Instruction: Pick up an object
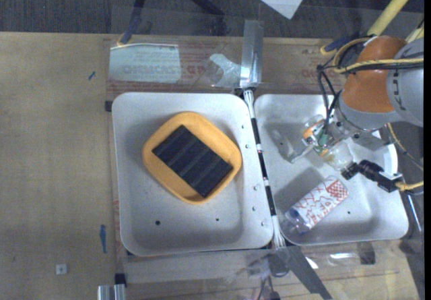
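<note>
**Hand low in the right bin, bottle close by**

Your hand sits in the right bin, near its upper left part; you cannot tell whether it is open or closed. The bottle lies on its side just below it, apart from it. Centre over the bottle's middle and close across its narrow width. Count: two bins on the surface, one bottle in the right, one orange tray in the left bin.

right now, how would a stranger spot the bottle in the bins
Look at the right bin, the one beneath the arm. The bottle lies on its side near that bin's front wall. Its clear body with a red and white patterned label sets it apart.
</note>
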You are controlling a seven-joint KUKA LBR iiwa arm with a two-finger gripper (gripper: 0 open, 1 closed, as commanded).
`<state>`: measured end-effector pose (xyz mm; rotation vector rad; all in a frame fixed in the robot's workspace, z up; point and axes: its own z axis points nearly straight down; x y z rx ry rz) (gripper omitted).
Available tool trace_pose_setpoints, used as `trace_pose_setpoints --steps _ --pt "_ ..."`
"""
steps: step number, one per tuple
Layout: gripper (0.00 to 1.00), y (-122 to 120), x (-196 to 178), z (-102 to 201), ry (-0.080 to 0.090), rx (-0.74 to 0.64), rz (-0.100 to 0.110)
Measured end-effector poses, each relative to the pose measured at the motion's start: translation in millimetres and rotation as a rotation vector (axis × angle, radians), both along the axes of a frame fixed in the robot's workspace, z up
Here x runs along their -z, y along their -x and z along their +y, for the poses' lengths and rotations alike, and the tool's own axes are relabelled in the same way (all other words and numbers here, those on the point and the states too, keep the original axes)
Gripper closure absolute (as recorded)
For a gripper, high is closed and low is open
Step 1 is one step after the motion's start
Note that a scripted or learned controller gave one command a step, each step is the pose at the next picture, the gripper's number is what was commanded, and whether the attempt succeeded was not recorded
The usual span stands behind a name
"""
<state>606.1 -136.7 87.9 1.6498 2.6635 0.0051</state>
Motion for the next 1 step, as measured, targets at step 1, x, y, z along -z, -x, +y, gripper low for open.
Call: trace_pose_setpoints --steps 1 --pt "0.0 -46.3 1.1 15.8 -0.001 0.148 0.002"
